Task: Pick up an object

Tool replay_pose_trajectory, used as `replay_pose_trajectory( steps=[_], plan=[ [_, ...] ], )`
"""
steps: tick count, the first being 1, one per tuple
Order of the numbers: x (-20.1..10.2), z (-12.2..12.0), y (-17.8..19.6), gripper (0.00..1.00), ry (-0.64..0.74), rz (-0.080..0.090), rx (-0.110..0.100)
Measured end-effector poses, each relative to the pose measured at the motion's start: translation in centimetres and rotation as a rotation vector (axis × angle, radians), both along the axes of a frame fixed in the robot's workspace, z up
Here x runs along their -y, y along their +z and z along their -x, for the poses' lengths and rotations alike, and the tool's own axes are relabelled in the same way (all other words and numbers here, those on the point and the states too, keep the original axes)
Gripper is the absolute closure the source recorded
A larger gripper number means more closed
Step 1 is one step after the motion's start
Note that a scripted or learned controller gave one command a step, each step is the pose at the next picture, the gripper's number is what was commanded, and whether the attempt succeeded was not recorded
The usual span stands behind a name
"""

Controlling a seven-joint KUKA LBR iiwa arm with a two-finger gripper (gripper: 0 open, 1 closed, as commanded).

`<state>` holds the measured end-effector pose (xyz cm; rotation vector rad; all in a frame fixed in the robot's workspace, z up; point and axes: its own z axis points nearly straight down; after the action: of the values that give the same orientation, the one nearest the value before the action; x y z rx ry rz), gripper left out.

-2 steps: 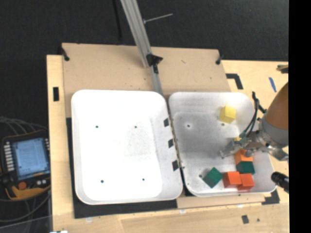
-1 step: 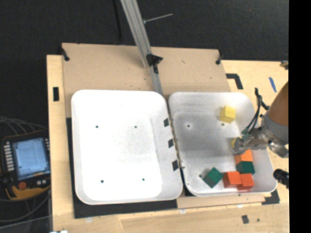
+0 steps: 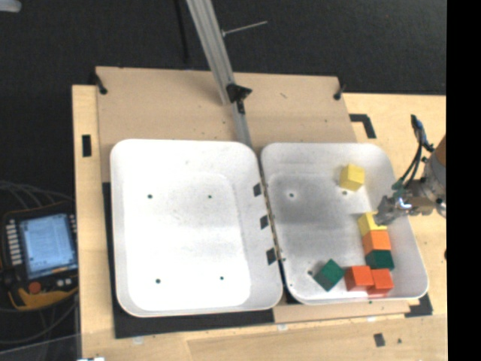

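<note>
The right bin holds several small blocks. A yellow cube lies alone toward its far right. Along the right wall sit a smaller yellow block, an orange block and a dark green block in a row. At the front lie a green block, a red-orange block and another orange block. My gripper hangs at the bin's right rim, just above the smaller yellow block, with nothing visibly held.
The left bin lies beside the right one, with small clips along the shared edge. A slanted metal pole rises behind the bins. A teach pendant sits off the bench at the left.
</note>
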<state>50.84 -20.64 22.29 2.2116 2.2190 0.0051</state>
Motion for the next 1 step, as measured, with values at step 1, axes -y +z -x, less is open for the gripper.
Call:
replay_pose_trajectory(
  steps=[1],
  plan=[
    [0.15,-0.01,-1.20,1.00,-0.003,-0.002,-0.010]
  ],
)
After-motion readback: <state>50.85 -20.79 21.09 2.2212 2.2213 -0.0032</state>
